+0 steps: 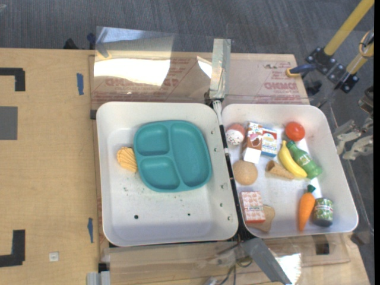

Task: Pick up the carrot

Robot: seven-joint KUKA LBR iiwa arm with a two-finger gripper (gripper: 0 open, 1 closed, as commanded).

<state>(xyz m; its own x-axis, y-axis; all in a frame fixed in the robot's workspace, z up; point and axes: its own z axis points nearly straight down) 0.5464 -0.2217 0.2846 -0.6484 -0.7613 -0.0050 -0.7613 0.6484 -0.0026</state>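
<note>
Presently, carrot (306, 210) lies untouched in right bin (338, 159).
Lower right of frame, upright beside a dark jar (323, 212); gripper state: cannot tell.

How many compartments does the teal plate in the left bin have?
3. The teal plate has one small compartment at its upper left, one at its lower left, and one long compartment along its right side. None seems hidden.

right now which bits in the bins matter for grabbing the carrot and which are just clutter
For the job:
carrot, right bin

Lying about:
banana, tomato, green bottle, teal plate, shell, milk carton
</note>
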